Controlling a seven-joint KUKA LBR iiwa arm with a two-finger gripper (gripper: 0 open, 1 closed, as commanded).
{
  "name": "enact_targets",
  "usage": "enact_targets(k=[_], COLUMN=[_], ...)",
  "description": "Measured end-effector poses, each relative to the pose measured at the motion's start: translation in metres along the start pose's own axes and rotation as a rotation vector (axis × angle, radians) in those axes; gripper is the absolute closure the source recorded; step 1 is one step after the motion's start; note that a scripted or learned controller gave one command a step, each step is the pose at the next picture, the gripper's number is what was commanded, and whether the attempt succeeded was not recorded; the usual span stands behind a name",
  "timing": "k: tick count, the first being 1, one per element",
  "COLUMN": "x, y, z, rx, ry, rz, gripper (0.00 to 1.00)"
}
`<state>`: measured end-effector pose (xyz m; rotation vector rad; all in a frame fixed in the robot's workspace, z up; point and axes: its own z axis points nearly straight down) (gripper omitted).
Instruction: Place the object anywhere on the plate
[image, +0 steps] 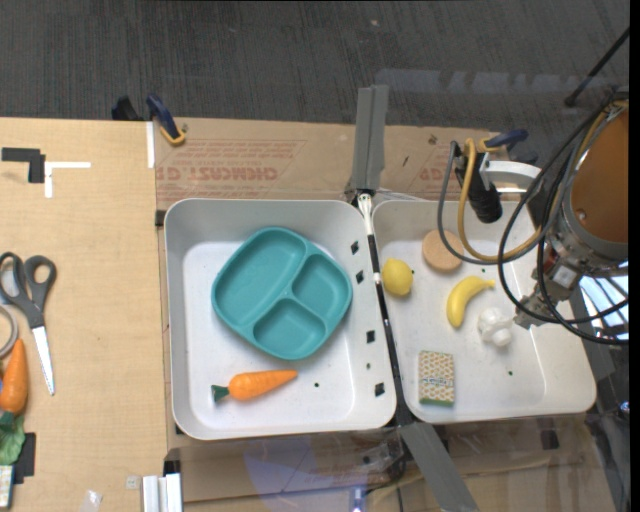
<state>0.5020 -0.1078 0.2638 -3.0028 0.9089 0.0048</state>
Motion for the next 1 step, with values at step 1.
enact_targets(k=[1], x=[0.0309], y=[0.0464], z=[-0.1279], rx=[0.002], ry=[0.001], rz=[-0.116], gripper=[1.00])
